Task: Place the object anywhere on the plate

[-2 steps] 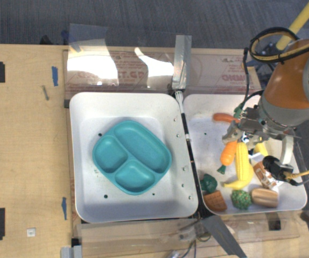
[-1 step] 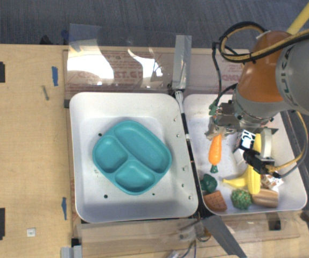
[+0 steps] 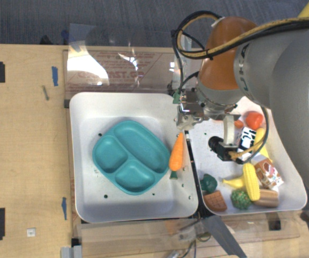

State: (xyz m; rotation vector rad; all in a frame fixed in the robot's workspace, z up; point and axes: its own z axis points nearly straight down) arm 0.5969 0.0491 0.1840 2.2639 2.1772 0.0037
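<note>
A teal divided plate (image 3: 130, 155) lies in the left bin (image 3: 84, 112). An orange carrot (image 3: 177, 152) hangs upright just right of the plate, above the left bin's right side, beside the wall between the bins. Its narrow tip points up and its green end points down. My gripper (image 3: 183, 123) sits directly over the carrot, and the carrot's tip runs up between the fingers, which are shut on it. The grey arm with its orange band (image 3: 224, 58) reaches in from the right and hides the back of the right bin.
The right bin (image 3: 297, 198) holds several toy foods: a red tomato (image 3: 254, 119), yellow corn (image 3: 250, 180), a banana (image 3: 232, 183), broccoli (image 3: 240, 199), a dark green pepper (image 3: 208, 183), and a brown slice (image 3: 215, 201). A clear sheet (image 3: 117, 69) lies behind the bins.
</note>
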